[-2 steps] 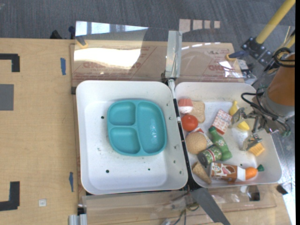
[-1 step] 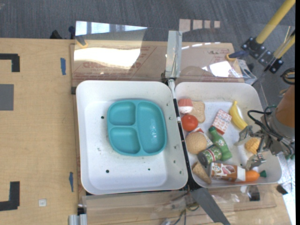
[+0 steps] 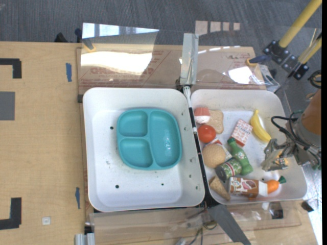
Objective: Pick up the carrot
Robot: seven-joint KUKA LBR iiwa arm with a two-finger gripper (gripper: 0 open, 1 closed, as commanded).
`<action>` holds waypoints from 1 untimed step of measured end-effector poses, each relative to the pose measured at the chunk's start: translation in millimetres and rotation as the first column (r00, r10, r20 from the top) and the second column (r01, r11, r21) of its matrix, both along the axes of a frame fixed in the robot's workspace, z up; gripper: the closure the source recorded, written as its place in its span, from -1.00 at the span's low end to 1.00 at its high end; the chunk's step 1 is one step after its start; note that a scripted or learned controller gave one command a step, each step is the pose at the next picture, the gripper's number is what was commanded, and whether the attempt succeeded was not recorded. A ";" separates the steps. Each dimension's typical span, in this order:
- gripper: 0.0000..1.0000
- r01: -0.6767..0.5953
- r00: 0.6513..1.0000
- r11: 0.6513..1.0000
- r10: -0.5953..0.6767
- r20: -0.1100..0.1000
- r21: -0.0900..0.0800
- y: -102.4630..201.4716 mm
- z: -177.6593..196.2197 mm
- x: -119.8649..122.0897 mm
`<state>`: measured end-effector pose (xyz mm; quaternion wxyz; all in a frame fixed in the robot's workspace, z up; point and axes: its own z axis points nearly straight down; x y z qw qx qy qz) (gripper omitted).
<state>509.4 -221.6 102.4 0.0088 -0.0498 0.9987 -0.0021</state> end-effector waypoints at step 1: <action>1.00 0.181 0.983 0.983 -0.181 -0.007 0.003 -1.4 36.4 27.1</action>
